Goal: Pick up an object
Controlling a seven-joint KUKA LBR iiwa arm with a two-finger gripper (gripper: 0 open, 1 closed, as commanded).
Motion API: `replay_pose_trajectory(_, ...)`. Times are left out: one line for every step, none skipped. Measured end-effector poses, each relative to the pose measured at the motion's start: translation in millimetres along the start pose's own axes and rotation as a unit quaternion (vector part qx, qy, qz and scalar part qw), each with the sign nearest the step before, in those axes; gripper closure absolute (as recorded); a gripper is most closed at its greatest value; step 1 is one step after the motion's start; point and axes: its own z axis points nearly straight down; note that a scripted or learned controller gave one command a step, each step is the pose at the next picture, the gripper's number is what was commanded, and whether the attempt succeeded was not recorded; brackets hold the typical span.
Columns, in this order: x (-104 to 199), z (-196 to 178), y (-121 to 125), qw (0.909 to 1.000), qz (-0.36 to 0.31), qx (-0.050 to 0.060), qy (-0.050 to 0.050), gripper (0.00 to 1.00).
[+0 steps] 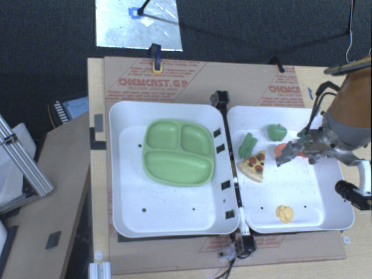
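Over the right bin (331, 214), our gripper (285, 154) hangs beside an orange-red piece (281, 149).
We cannot tell how its jaws stand; nothing looks lifted yet. Pizza slice (254, 165), green pieces (276, 132) and yellow item (284, 213) lie nearby; the grasp remains.

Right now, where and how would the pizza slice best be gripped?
The pizza slice lies flat in the right bin, crust toward the bin's near side. Probably come straight down and pinch across its two straight edges near mid-length; the green pepper crowds the far-left side.
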Motion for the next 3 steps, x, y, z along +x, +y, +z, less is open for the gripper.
replay_pose_trajectory(0.2,-5.8,2.6,1.0,-0.001,-0.006,-0.001,0.0)
replay_pose_trajectory(-4.3,54.1,-3.2,1.0,0.0,-0.003,-0.001,0.0)
replay_pose_trajectory(-3.3,115.4,2.5,1.0,0.0,-0.003,0.0,0.0)
